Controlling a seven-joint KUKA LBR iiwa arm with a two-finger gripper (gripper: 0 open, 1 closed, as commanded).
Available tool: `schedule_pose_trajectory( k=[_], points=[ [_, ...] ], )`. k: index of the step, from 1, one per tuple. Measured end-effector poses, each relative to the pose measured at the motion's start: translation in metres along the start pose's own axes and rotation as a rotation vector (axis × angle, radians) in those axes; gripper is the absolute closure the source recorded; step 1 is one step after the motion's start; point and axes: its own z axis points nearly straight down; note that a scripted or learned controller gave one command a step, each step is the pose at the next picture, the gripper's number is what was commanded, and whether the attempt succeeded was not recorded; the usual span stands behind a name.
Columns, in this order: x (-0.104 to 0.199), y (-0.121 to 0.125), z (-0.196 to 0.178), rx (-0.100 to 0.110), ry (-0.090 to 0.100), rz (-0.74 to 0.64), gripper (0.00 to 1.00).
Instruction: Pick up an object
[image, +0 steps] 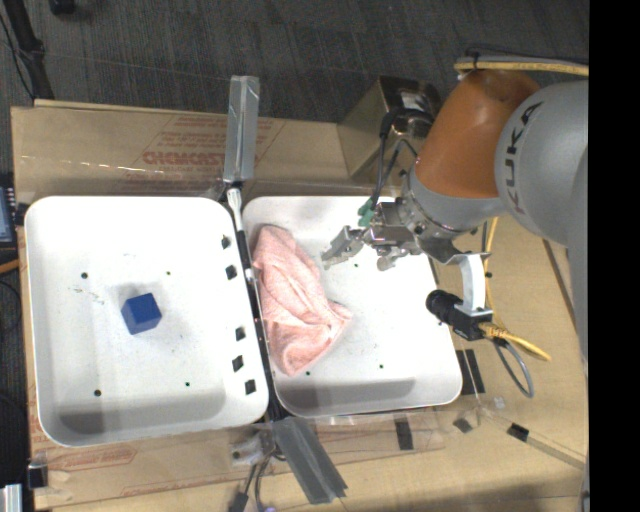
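My gripper (360, 248) hangs over the right bin (430, 360), toward its far side, fingers spread apart and holding nothing. Just to its left, a crumpled pink cloth (292, 297) lies along the left side of that bin, next to the divider between the two bins. My fingers sit beside the cloth's far right edge, whether touching it I cannot tell. In the left bin (60, 300), a small blue cube (142, 312) rests near the middle.

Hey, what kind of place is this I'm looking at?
Probably a robotics lab test bench: a KUKA arm over two white bins, with practice items inside, a blue cube and a pink cloth.
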Motion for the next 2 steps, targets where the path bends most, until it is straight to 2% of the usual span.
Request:
schedule_pose_trajectory(
  k=[1, 2],
  points=[
    [0.018, 0.038, -0.040, -0.001, -0.001, 0.182, 0.00],
    [-0.009, 0.037, 0.085, 0.001, 0.000, 0.079, 0.00]
  ],
)
